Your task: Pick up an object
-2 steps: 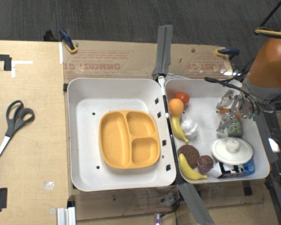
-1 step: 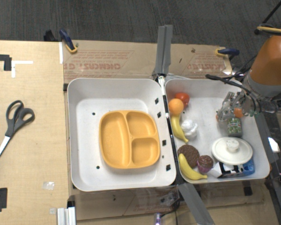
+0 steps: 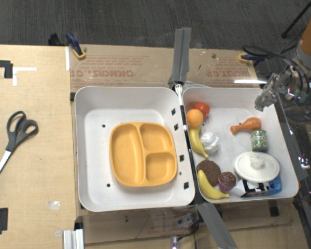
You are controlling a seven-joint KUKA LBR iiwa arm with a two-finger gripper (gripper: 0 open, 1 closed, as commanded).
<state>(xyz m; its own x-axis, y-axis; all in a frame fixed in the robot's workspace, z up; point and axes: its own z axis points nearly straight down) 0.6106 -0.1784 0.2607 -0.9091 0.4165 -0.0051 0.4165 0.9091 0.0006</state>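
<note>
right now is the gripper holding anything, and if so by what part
Nothing is held. The gripper hangs over the right bin's far right corner with nothing between its fingers; the chicken drumstick and the other items lie loose in the bin.

Light bright and even, coming from above. White bins point(image 3: 88, 154) shine, small glare on rims. Soft short shadows under yellow tray point(image 3: 143, 153) and toys. Dark floor at top dim and grainy. Gripper point(image 3: 267, 95) a bit blurry; things just left of it look sharper. Edges bend slightly.
</note>
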